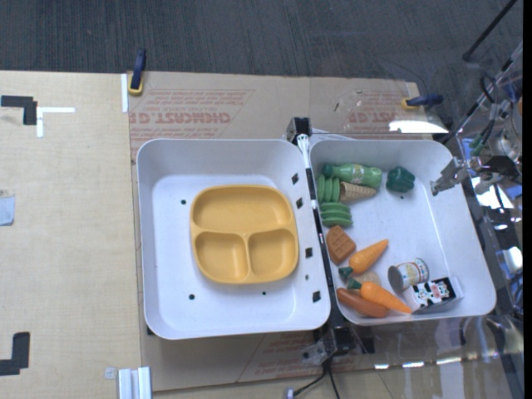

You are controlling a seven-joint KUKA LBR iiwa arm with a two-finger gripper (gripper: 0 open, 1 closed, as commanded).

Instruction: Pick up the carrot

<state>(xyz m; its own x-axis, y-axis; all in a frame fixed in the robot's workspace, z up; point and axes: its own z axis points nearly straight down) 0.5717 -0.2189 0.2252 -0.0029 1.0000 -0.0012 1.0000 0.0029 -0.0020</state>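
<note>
Two white bins sit side by side on a cardboard sheet [191, 106] printed "CHEMCIST GR…" in red, upside down. The left bin [158, 248] carries a yellow divided plate [244, 233] with open floor all round it. In the right bin [453, 248], a carrot [386, 298] lies against the near wall beside a can [408, 273] and a small carton [435, 292] — another carrot [368, 256] sits mid-bin. Its right half lies open. The gripper [445, 181] hovers at the far-right rim; whether its jaws are open cannot be told.
</note>
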